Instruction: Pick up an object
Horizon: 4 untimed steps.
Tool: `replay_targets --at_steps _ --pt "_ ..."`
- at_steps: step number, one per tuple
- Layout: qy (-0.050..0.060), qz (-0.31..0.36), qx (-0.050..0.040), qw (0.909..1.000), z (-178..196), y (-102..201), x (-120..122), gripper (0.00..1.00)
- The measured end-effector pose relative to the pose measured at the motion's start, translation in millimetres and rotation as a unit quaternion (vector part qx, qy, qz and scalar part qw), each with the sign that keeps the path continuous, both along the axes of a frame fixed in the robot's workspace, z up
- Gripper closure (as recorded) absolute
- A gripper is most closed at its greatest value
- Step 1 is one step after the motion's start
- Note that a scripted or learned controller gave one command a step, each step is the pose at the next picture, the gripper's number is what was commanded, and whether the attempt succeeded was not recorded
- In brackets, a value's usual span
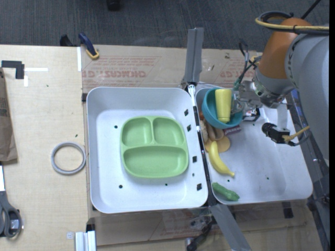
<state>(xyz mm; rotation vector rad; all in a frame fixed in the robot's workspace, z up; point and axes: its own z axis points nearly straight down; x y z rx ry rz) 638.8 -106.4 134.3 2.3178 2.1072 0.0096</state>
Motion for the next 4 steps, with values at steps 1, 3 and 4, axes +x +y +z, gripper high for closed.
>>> replay_targets --at_steps 1,3,4 --pt "0.004 -0.073 -0.0005 0.9973 -10.2 -67.5 17.8 1.00" --pt "0.006 -0.329 0.0019 0.9443 60.5 -31.2 -19.0 1.00" --pt "0.000 -0.426 0.0019 0.9046 -28.0 -7.4 5.5 1.00"
